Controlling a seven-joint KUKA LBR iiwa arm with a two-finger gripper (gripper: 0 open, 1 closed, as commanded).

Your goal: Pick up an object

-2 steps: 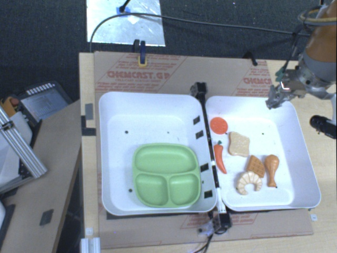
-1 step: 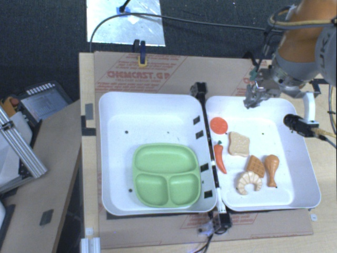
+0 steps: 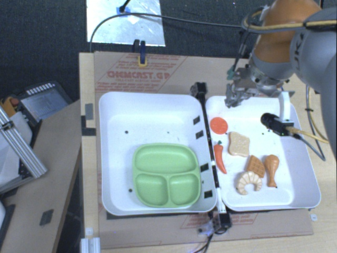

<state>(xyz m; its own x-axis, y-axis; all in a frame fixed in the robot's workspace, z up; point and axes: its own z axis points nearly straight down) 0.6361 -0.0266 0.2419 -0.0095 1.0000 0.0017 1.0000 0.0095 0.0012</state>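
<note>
- Leftmost, the left white bin (image 3: 113,120) sits on the bench (image 3: 63,141) and holds a green divided plate (image 3: 166,174) in its near half.
- A black divider (image 3: 206,141) runs between the two bins, which stand side by side.
- Just past it, in the right white bin (image 3: 303,178), a round red slice (image 3: 219,125) lies near the far left corner, with a red chili pepper (image 3: 220,157) below it along the left wall.
- A slice of toast (image 3: 238,144) lies just right of the pepper, near the bin's middle.
- Below it sit a curled shrimp (image 3: 249,181), a waffle-patterned piece (image 3: 256,165) and a chicken drumstick (image 3: 271,168), close together.
- The pincer (image 3: 235,100) hangs over the far left part of the right bin, above the red slice and apart from the food; whether its fingers are spread or closed I cannot tell, and nothing shows between them.
- The grey arm (image 3: 310,46) with its orange band (image 3: 287,22) reaches in from the upper right.
</note>
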